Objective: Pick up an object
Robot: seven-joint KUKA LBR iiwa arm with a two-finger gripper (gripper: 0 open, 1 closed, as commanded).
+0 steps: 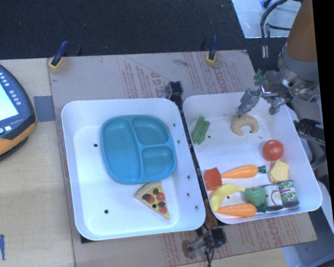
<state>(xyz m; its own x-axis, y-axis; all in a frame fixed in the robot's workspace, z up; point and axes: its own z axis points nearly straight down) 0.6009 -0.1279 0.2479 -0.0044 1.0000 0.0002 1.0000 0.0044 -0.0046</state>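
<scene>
One tan, crescent-shaped toy croissant [245, 125] is lying in the far part of the right white plastic bin [313, 189], and the grey two-finger claw [260, 102] is hovering just beyond it. The claw is standing spread, pinching nothing. The croissant is lying toward the near-left of the fingertips, its long axis running roughly left to right, horns curling toward the viewer. The coming descent, I judge, is needing a short shift that way.

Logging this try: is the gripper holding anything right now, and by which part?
Nothing is held. The gripper hangs open above the right bin, with the croissant lying on the bin floor just below its left finger, not between the fingers.
</scene>
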